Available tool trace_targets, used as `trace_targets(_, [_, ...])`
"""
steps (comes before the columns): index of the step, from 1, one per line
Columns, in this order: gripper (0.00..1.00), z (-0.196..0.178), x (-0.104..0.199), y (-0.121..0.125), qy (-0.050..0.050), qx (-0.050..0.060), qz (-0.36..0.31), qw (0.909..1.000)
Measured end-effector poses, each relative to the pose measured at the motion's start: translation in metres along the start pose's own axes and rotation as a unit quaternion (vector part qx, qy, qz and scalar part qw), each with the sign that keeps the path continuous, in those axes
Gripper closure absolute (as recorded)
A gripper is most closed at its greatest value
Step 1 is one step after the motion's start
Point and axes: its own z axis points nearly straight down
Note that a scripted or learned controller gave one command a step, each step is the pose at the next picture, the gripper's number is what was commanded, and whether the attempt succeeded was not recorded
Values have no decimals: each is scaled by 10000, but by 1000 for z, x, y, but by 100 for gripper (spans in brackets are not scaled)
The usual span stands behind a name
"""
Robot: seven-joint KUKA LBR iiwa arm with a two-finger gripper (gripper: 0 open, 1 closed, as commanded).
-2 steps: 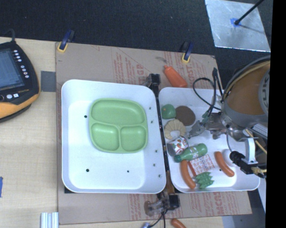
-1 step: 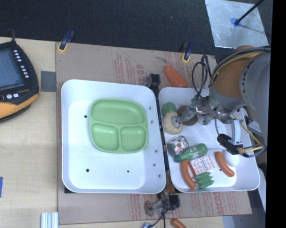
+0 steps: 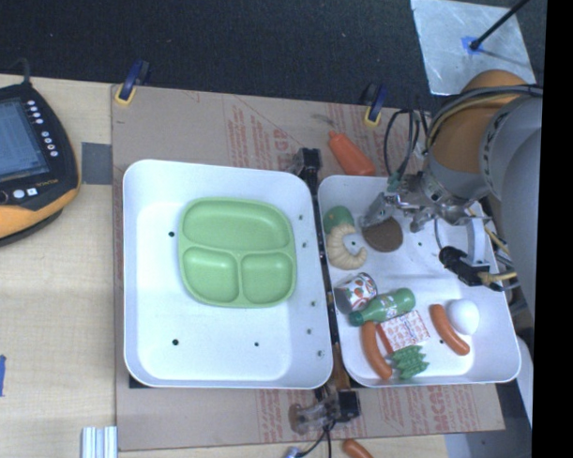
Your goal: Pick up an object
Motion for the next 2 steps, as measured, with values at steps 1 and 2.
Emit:
trace_targets(1, [100,-13,0,2,-4,-18,-22,10000])
trace_targets(2, [100,-100,65,-34,7,-2,0,10000])
